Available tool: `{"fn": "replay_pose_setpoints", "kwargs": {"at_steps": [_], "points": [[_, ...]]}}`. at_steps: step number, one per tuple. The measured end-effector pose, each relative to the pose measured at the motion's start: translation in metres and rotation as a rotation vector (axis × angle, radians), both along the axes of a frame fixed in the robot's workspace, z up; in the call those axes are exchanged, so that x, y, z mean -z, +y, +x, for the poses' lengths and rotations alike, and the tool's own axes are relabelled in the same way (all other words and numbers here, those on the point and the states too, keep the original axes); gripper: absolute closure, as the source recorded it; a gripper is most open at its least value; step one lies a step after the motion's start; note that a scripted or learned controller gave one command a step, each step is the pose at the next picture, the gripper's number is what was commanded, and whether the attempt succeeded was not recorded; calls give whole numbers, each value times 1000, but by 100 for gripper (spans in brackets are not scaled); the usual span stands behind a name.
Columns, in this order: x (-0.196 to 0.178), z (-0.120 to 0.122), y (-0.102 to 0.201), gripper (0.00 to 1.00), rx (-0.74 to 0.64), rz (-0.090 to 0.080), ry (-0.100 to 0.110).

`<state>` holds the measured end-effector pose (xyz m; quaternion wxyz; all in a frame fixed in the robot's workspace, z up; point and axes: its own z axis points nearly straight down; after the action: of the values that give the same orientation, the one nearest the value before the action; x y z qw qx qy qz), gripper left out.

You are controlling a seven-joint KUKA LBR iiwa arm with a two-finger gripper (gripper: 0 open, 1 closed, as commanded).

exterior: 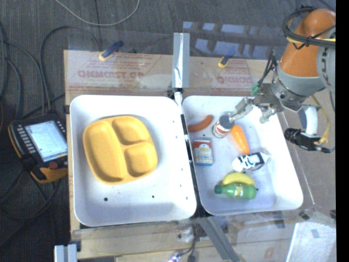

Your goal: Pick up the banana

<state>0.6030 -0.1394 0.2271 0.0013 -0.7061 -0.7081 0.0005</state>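
The yellow banana (238, 177) lies in the front part of the right bin (283, 187), touching a green bottle (235, 190) just in front of it. My gripper (252, 113) hovers over the back of that bin, well behind the banana and above the carrot (240, 138) and a small round can (221, 130). Its fingers stand open with nothing between them.
Around the banana, the right bin also holds a sausage (200, 123), a small red box (203, 152) and a black-and-white packet (251, 161). In the left bin (82, 201) sits a yellow divided tray (120, 148). A teach pendant (41, 141) lies left of the bench.
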Motion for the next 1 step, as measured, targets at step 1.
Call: {"fn": "replay_pose_setpoints", "kwargs": {"at_steps": [1], "points": [[33,-79,7,0,30,-1,1]]}}
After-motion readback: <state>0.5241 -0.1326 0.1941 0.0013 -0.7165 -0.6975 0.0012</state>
